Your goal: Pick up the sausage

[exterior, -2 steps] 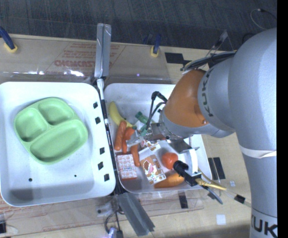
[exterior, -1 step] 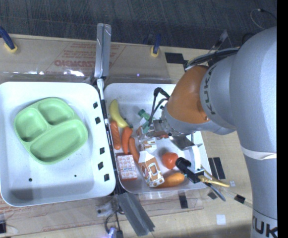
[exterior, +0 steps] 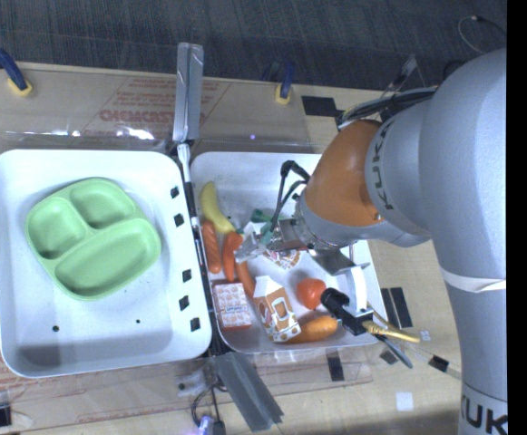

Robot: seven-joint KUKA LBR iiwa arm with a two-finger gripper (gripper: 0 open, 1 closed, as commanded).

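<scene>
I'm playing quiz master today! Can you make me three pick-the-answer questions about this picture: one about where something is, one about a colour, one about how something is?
1. Where is the green plate?
A. left bin
B. right bin
C. the floor

2. What colour is the banana?
A. blue
B. yellow
C. pink

3. How is the sausage right now?
A. hanging in the air
B. on the green plate
C. lying in the right bin

Answers: 1 A, it sits in the left bin. 2 B, it looks yellow. 3 C, it lies beside the banana.
</scene>
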